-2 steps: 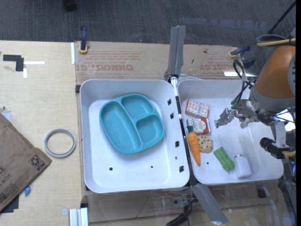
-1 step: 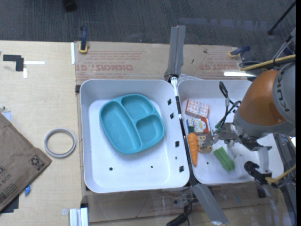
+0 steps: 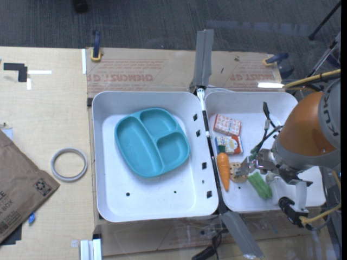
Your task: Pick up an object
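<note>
The right bin (image 3: 246, 104) holds a small printed box (image 3: 227, 125), a second small carton (image 3: 227, 144), an orange carrot (image 3: 223, 170), a round cookie-like piece (image 3: 235, 170) and a green vegetable (image 3: 259, 186). My gripper (image 3: 250, 167) hangs low in this bin, just right of the carrot and over the cookie-like piece, with the green vegetable right below it. The arm's orange band (image 3: 306, 124) covers the bin's right part.
The left bin (image 3: 103, 145) carries a teal divided plate (image 3: 152, 141). A grey tape ring (image 3: 69, 163) and a brown cardboard box (image 3: 19, 186) lie on the bench to the left. A grey divider post (image 3: 204, 56) stands between the bins at the back.
</note>
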`<state>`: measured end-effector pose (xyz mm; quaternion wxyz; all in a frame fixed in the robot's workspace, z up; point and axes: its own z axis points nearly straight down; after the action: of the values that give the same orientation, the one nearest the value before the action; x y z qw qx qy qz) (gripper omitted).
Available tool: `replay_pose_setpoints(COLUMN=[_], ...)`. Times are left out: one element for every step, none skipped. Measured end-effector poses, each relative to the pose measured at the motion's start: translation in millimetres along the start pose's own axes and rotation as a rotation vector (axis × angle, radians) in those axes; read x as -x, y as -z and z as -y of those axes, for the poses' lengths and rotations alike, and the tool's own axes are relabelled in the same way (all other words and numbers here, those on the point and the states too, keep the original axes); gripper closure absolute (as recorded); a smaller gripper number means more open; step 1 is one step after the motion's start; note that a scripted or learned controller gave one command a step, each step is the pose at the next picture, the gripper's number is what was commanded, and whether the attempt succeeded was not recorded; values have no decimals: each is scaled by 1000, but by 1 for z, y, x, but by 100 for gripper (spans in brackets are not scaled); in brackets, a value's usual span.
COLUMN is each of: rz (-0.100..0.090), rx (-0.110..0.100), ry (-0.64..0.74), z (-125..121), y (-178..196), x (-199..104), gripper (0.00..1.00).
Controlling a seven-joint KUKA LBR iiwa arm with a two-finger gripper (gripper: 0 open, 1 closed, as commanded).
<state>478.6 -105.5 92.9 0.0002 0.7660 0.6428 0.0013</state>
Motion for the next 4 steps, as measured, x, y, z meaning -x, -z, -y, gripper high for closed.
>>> replay_pose_setpoints(rz=[-1, -1, 2, 4], rx=[-1, 0, -3, -3], ry=[-3, -3, 277, 268], z=[-1, -1, -85, -157], y=[9, 9, -2, -2], x=[0, 0, -19, -24], gripper=[100, 0, 0, 0])
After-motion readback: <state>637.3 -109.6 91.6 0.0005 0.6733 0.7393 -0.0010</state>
